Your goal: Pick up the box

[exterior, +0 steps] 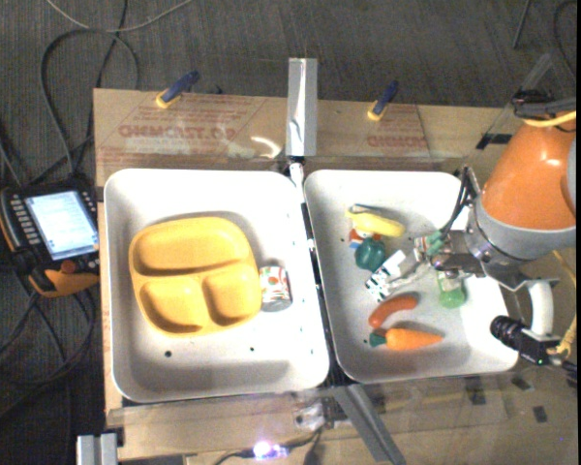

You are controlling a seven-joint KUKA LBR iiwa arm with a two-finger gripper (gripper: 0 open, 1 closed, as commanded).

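Over the right bin point(484, 361) I see my tool point(428, 253), just right of the small white box point(385, 271) lying tilted on the bin floor; its grip state I cannot tell. Around the box lie a yellow banana point(378, 225), teal fruit point(370, 253), red pepper point(394, 309) and orange carrot point(409, 338). Beside it, the left bin point(126, 356) holds a glossy yellow compartment tray point(189, 274) and a small can point(275, 287).

Yellow tray point(189, 274) — orange carrot point(412, 338), green bottle point(452, 294).

bench point(203, 129), left white bin point(213, 361), right white bin point(334, 260) side by side
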